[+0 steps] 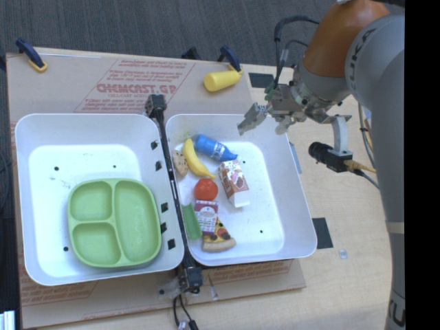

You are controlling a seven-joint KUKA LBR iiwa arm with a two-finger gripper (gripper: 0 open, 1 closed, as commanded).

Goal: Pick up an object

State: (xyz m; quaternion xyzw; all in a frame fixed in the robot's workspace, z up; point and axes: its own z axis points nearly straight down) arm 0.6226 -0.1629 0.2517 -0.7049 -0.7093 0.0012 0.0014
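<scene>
The right bin (289,205) holds several small items: a yellow banana (194,159), a blue bottle (214,148), a red tomato (205,189), a brown-and-white carton (234,183), a red packet (206,216), a pizza slice (218,240), a green stick (189,221) and a pale cookie (180,162). My gripper (267,122) hovers over the bin's far right corner, up and to the right of the blue bottle. Its fingers are open and nothing is between them.
The left bin (41,143) holds a green divided plate (113,222). A yellow object (221,80) lies on the cardboard behind the bins. Blue clamps (31,53) grip the board's far edge. A black part (330,155) sticks out from the wrist to the right.
</scene>
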